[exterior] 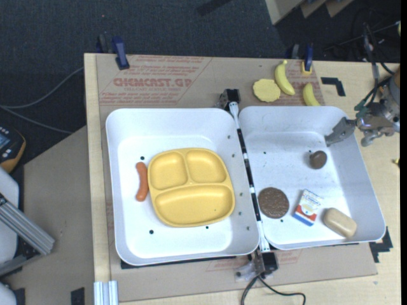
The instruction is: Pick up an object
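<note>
The left bin [121, 132] holds a yellow divided plate [189, 186] lying a little right of its middle, and I take that plate as the landmark. Just left of the plate, nearly touching its rim, an orange-red sausage [141, 181] lies lengthwise, with bare white floor between it and the bin's left wall. Bare floor also runs above the plate up to the far wall and below it to the near wall. Right of the plate the two bins meet along a dark seam [245, 164]. Past that seam, in the right bin [286, 122], a round brown patty [274, 203] lies level with the plate's lower half, and further right come a small white carton [308, 208] with red and blue marks and a tan bread roll [338, 222] close to the near right corner. A small brown ball [318, 159] sits apart, up and right of the patty, with open floor around it. The gripper [353, 132] hangs at the right bin's far right edge, its fingers spread and holding nothing. Behind the right bin, on the tabletop [159, 81], lie a yellow disc [266, 90] and two bananas [284, 79].
</note>
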You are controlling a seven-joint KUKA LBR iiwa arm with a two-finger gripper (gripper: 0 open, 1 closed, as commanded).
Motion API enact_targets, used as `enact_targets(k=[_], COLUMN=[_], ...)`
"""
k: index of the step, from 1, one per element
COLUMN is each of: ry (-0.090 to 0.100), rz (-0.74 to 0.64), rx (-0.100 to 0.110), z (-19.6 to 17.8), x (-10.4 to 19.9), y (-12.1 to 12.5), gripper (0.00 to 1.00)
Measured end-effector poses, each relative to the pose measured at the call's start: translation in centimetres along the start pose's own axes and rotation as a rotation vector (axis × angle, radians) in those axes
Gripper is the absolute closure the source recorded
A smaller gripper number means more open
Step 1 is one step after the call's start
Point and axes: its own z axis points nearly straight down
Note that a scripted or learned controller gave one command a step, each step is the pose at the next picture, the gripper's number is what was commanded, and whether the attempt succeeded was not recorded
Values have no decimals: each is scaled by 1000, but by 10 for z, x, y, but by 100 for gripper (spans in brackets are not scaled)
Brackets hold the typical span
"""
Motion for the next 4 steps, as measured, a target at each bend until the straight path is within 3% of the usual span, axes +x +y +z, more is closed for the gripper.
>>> enact_targets(k=[1,2,3,4], ry=[0,5,5,5], rz=[-1,-3,-2,-4], rx=[3,8,-1,7], z=[91,144,122,142], x=[-22,20,-21,38], y=[40,18,72,29], gripper=[0,0,0,0])
